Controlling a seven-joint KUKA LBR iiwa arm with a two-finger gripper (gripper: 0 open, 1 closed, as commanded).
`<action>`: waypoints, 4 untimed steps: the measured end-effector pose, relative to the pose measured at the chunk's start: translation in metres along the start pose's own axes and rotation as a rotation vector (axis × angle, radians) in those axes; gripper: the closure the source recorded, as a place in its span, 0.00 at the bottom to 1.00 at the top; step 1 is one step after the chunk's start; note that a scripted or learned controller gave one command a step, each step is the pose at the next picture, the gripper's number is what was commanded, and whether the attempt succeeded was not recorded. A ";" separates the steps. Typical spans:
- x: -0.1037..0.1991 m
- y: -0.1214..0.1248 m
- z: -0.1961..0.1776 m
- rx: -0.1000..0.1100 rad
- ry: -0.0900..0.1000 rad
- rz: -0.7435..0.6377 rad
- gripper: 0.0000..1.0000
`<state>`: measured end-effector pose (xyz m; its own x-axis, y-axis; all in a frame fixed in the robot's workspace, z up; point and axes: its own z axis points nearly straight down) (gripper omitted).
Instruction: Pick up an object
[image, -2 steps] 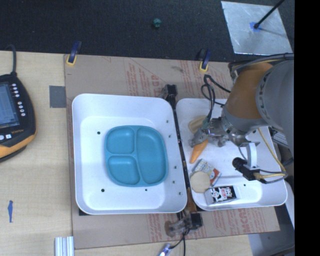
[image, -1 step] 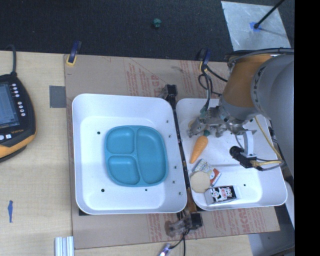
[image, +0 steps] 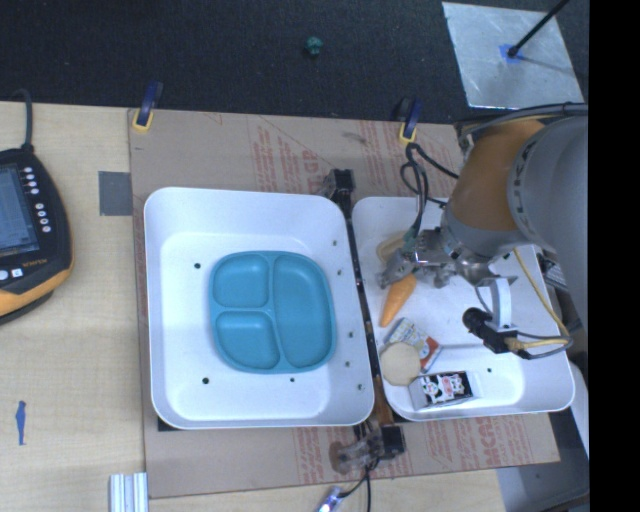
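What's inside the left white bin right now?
The left white bin holds a blue divided plate with three compartments, all bare. Whatever lies beneath the plate is covered, so I can't tell what is there.

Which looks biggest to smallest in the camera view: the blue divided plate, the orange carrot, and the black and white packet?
1. Blue divided plate, by far.
2 and 3. Black and white packet and orange carrot look alike; unranked.

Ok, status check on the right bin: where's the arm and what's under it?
End effector low in right bin, at the orange carrot-shaped toy. No grasp confirmed. Round tan piece and black-and-white packet lie nearer the front. Blue divided plate in left bin.
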<state>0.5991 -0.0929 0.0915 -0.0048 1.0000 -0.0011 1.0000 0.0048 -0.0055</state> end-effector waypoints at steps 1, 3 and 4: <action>0.000 -0.030 0.000 0.000 0.000 0.000 0.00; -0.006 0.018 -0.001 -0.003 0.001 0.000 0.00; 0.000 -0.025 0.000 0.000 0.000 -0.001 0.00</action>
<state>0.5740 -0.0934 0.0913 -0.0054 1.0000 -0.0007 1.0000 0.0054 -0.0052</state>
